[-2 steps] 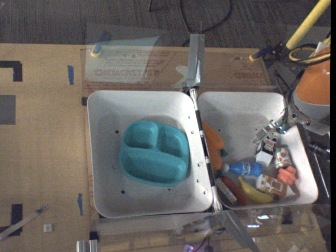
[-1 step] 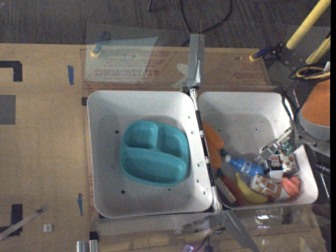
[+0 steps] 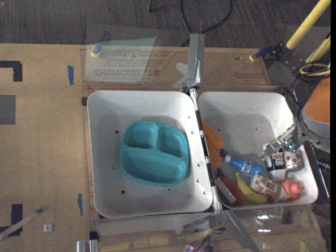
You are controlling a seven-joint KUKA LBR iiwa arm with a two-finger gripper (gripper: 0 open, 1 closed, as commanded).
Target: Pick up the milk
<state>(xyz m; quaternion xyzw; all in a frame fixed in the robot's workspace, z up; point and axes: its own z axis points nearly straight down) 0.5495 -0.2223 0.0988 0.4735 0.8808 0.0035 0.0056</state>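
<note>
Evidently the milk (image 3: 284, 160) carton's printed label is too blurred to read.

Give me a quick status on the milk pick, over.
Claw low in right bin, beside milk carton. Grip unconfirmed. Blue bottle, banana, juice box crowd close by.

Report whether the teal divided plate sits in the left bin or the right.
Left bin: the teal plate lies flat on the floor of the left bin.

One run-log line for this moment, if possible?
arm: over right bin | gripper: at milk | grasp: unclear | tray: left bin
</note>
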